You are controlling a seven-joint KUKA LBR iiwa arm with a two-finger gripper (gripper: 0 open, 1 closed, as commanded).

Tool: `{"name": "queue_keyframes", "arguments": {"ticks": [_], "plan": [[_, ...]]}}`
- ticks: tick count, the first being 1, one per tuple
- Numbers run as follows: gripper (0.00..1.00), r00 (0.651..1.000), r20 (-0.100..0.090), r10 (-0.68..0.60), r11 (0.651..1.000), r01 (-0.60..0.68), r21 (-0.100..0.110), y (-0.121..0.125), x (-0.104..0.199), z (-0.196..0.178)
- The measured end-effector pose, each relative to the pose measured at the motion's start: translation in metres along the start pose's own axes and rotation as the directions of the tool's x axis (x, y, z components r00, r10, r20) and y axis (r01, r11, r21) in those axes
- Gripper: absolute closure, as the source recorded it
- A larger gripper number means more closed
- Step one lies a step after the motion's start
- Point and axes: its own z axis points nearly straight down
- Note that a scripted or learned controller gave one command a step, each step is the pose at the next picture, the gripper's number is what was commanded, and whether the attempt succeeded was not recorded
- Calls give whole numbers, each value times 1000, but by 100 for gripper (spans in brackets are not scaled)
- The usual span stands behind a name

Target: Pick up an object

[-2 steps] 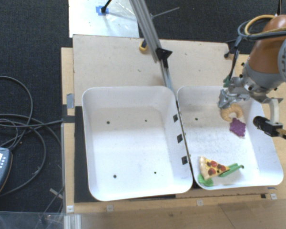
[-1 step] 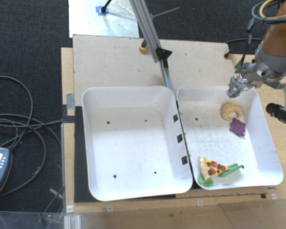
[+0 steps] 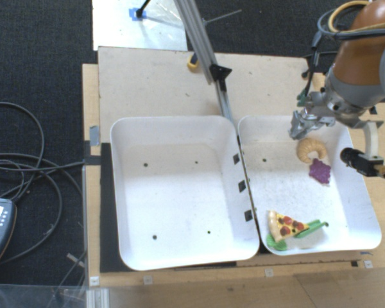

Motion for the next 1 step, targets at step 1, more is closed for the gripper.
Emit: {"name": "queue_keyframes", "arguments": {"ticks": [1], "plan": [[100, 1000, 0, -1, 1000, 1, 0, -15, 49, -6]]}}
